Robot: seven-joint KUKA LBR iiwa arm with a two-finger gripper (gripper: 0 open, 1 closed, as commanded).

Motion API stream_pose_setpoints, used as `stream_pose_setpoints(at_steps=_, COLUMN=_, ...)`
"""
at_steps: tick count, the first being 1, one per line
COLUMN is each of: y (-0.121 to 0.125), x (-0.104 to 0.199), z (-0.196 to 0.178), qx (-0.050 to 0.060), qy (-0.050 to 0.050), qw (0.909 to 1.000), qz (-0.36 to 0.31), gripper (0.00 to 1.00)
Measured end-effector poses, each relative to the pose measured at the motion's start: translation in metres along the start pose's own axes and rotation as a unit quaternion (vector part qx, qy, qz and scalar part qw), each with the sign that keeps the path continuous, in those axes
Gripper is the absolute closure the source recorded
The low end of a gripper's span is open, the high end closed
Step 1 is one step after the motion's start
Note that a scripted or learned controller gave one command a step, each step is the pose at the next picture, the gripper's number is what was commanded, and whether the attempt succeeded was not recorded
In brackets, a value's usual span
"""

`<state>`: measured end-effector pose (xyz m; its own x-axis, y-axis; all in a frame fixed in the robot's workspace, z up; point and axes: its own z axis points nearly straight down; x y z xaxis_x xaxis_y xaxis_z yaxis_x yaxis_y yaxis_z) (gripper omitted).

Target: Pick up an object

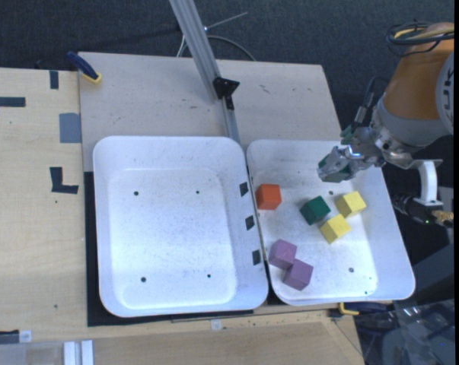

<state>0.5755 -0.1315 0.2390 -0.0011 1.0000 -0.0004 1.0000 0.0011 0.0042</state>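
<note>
The right bin [366, 276] holds an orange block [269, 196], a green block [315, 209], two yellow blocks [352, 203] [335, 228] and two purple blocks [282, 252] [298, 274]. My gripper [334, 169] hangs over the bin's upper right part, above and a little right of the green block, apart from every block. I see nothing between its fingers.
The left bin [107, 204] lies beside the right one, with black clips along their shared wall. A slanted metal rail [202, 48] crosses the bench behind the bins. The grey and orange arm [419, 97] comes in from the right.
</note>
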Motion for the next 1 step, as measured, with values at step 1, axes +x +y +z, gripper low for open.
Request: stream_pose_setpoints(at_steps=1, y=0.0066, x=0.0783, z=-0.0046, qx=0.003, qy=0.002, qw=1.0, qz=-0.004, gripper=1.0)
